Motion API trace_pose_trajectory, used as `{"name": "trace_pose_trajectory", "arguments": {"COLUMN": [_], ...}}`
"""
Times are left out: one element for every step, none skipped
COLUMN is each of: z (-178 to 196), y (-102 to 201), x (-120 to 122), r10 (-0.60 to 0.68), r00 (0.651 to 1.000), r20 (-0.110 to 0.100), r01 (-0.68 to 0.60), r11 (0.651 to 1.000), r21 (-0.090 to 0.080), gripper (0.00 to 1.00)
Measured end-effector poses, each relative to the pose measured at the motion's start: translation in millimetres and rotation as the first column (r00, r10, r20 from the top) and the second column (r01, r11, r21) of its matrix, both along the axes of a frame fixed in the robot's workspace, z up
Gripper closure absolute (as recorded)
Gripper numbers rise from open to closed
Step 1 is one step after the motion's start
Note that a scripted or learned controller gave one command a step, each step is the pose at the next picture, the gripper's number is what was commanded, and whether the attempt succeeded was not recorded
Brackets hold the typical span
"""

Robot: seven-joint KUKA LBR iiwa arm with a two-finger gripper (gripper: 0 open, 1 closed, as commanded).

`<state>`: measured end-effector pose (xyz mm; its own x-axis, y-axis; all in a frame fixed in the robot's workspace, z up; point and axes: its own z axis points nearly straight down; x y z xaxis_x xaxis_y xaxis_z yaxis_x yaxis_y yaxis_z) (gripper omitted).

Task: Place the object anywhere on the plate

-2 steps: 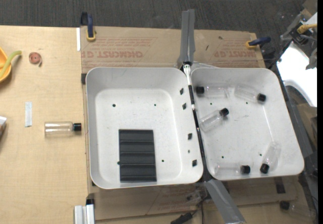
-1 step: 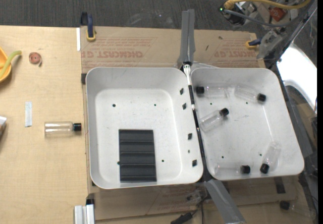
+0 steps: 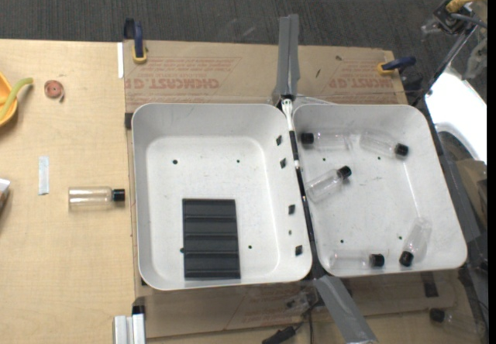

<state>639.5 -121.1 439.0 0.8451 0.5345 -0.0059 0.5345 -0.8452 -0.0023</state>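
A black ribbed plate (image 3: 210,239) lies flat on the floor of the left bin (image 3: 141,180), near its front edge. Several clear plastic bottles with black caps lie on their sides in the right bin (image 3: 434,141). One bottle (image 3: 328,183) rests near the middle left, a second (image 3: 324,139) at the back left, and a third (image 3: 378,144) at the back right. Two more lie along the front wall, one (image 3: 353,262) at the front middle and one (image 3: 418,238) in the front right corner.
Another clear bottle (image 3: 91,196) lies on the wooden bench left of the bins. A red disc (image 3: 53,89), a white strip (image 3: 43,176) and an orange object (image 3: 6,99) sit farther left. Clamps (image 3: 135,40) (image 3: 394,66) hold the cardboard behind the bins.
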Motion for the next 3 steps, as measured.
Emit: {"name": "trace_pose_trajectory", "arguments": {"z": [0.2,-7.5,1.1], "y": [-101.8,6.6,-64.9], "x": [2.2,9.0,-52.6], "r10": [-0.109,-0.195,-0.103], "r00": [0.994,0.981,0.995], "r20": [0.001,0.0,0.001], "r01": [0.109,0.195,0.103], "r11": [0.994,0.981,0.995], "r21": [0.0,0.0,0.001], "gripper": [0.0,0.0,0.0]}}
